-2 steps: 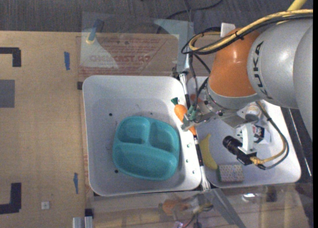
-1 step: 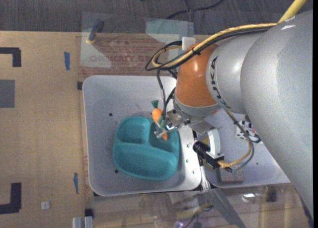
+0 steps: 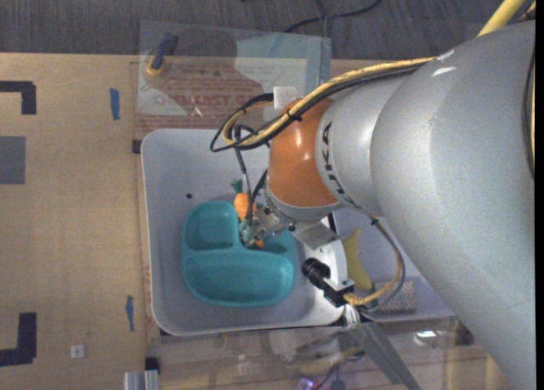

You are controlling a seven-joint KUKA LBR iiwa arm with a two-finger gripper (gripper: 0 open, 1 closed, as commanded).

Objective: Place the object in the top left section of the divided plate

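The grey arm with its orange band reaches in from three o'clock and bends down over the shallow white plastic bin. In that bin sits the teal divided plastic plate, its ridges splitting it into sections. The jaws hang over the plate's upper right part, right at the dividing ridge. A small orange carrot-shaped toy with a green tip lies just at twelve o'clock of the jaws, at the plate's upper rim, close against the wrist; whether it touches the plate or hangs above it I cannot tell. Whether the jaws are spread or closed I also cannot tell, since the wrist and cables crowd over them.

Black letters run along the arm just beside the orange band, cut off by the angle; they look like part of the maker's name. At eleven o'clock from the bin a clear plastic sheet covers a faded red-printed card on the wooden tabletop; its writing is too blurred to read
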